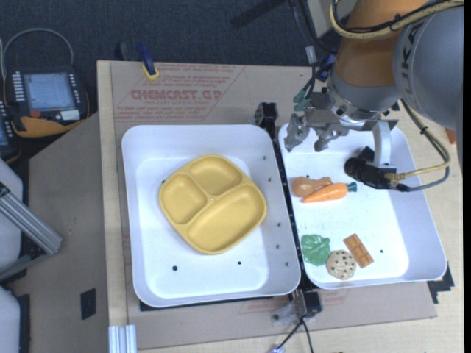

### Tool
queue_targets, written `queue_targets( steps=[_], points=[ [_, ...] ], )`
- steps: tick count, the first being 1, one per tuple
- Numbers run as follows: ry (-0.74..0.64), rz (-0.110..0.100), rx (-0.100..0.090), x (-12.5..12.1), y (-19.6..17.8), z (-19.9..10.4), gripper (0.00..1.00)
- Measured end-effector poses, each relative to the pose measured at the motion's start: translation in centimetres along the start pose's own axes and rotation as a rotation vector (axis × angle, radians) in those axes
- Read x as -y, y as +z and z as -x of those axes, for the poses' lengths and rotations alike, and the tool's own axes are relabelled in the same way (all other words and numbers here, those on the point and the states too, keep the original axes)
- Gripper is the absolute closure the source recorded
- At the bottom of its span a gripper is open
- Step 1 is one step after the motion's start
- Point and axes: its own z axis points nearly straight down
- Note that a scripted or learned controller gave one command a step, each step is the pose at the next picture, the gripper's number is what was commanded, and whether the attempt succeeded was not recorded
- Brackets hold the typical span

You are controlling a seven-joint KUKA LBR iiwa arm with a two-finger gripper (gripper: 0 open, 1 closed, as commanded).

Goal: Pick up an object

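My gripper (309, 137) hangs over the far left corner of the right bin (412, 219), its two grey fingers spread apart with nothing between them. Below it in that bin lie an orange carrot (326, 193) and a tan piece (305, 185) touching its left end. Nearer the front edge sit a green leafy item (316, 248), a speckled cookie (341, 264) and a brown wafer (358, 249). The carrot lies a short way nearer the front than the fingertips.
The left bin (147, 197) holds a yellow divided plate (213, 203) with three compartments. A black cable and fitting (372, 172) hang off the wrist over the right bin. A pendant with a screen (45, 98) lies on the floor at far left.
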Motion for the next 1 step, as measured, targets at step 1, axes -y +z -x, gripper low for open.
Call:
queue_targets(
  steps=[1],
  points=[
    [0.002,-0.001,0.001,-2.56,1.63,-3.12,1.00]
  ],
)
